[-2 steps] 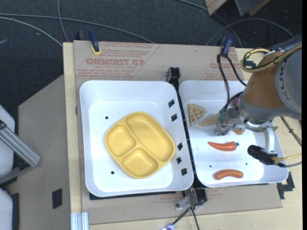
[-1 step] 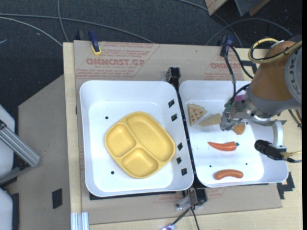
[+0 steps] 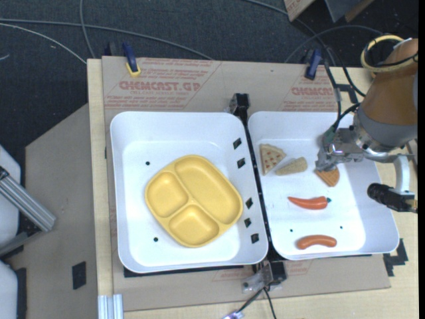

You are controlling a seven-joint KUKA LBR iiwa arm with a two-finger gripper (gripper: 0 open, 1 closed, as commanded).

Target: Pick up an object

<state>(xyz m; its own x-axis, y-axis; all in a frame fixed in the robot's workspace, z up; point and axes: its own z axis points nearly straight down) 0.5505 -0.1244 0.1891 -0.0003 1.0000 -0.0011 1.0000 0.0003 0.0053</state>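
Claw (image 3: 327, 167) low over orange piece (image 3: 328, 176)

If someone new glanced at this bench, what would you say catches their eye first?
Probably the yellow divided plate, lying alone in the left bin. Next, the right bin, with its red pepper, a sausage near the front edge and a waffle wedge at the back. The gripper hangs over a small orange piece there.

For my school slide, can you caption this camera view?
Robot gripper reaches over toy food in the right bin; a yellow tray sits in the left bin.
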